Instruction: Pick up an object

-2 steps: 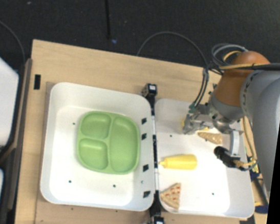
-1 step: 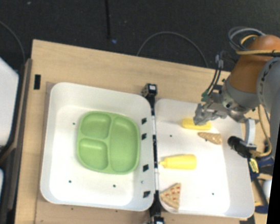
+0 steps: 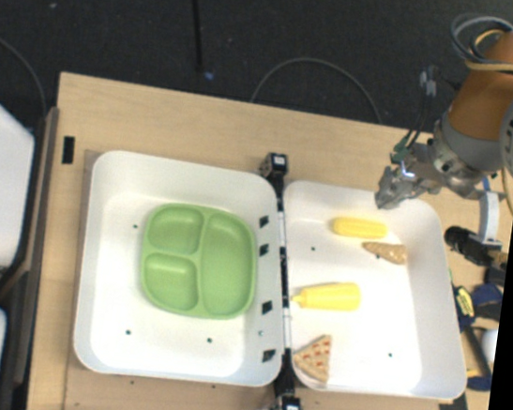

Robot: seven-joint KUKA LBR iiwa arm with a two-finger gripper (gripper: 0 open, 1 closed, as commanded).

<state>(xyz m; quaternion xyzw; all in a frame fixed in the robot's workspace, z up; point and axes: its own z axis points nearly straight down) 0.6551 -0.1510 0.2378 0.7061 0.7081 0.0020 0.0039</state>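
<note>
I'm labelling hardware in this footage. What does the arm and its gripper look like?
The arm is bulky and rounded, with an orange band above a grey wrist section. Thin dark cables loop around its top and run down its side. The gripper is small, metallic grey and narrows toward its tip.

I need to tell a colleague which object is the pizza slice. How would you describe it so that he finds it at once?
Look in the right bin, the one without the green divided plate. Go to its near left corner, beside the divider between the bins. The pizza slice is the flat triangle with red spots there, unlike the two yellow pieces and the small brown piece farther back.
</note>
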